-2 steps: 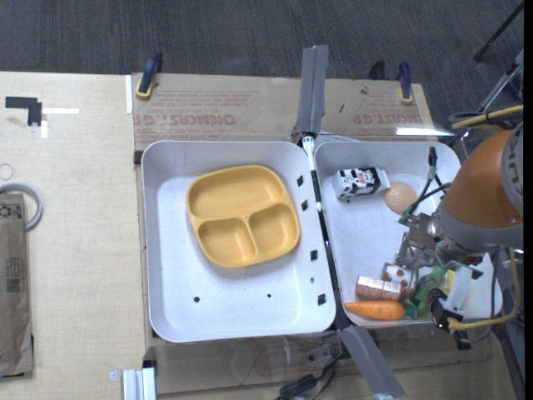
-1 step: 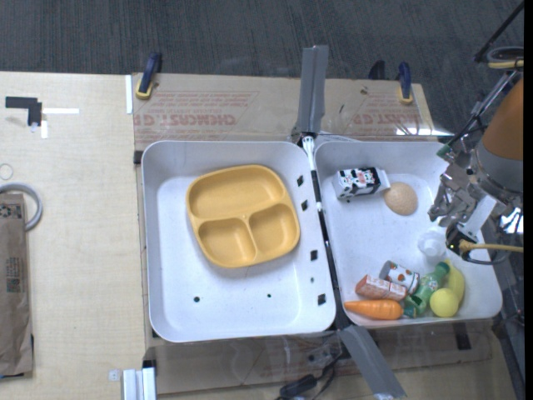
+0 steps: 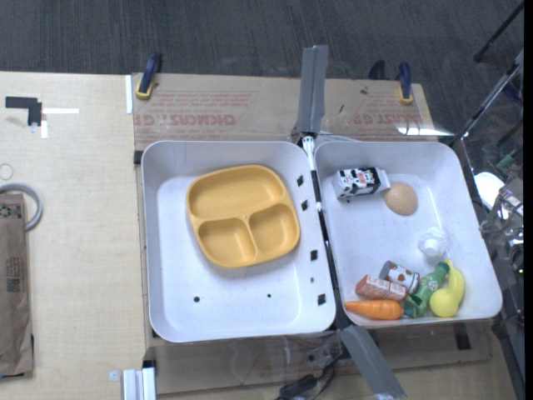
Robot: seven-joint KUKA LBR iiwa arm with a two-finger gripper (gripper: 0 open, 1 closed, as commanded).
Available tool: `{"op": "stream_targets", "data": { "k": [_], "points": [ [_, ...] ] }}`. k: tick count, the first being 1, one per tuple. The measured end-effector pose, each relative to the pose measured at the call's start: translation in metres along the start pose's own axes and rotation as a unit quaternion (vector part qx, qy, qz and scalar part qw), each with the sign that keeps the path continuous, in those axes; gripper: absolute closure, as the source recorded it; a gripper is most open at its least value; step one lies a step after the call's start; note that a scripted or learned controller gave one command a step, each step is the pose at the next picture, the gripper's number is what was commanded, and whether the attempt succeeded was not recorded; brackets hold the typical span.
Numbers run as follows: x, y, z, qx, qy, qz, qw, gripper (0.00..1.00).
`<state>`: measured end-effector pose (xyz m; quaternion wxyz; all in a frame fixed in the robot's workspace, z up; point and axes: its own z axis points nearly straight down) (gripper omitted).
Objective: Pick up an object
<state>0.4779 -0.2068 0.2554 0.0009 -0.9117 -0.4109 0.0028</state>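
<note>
Lying along the right bin [image 3: 375, 232]'s near wall, a carrot [image 3: 373, 309] beside small packets [image 3: 388, 283]

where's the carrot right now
In the camera view, the carrot lies in the right bin, along its front edge near the divider, just below a small red carton in the cluster of toy food.

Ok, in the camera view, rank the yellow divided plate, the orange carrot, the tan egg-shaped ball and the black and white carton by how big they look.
1. yellow divided plate
2. orange carrot and black and white carton, too close to call
3. tan egg-shaped ball
</note>
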Motion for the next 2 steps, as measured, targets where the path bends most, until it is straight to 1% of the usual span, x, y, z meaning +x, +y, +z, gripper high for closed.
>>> {"op": "stream_targets", "data": {
  "k": [1,2],
  "points": [
    [0.0001,-0.0001,0.0001,0.0,0.0,0.0,1.0,0.0],
    [0.0001,0.0007,-0.0061,0.003,-0.003,-0.001,1.0,1.0]
  ]
}}
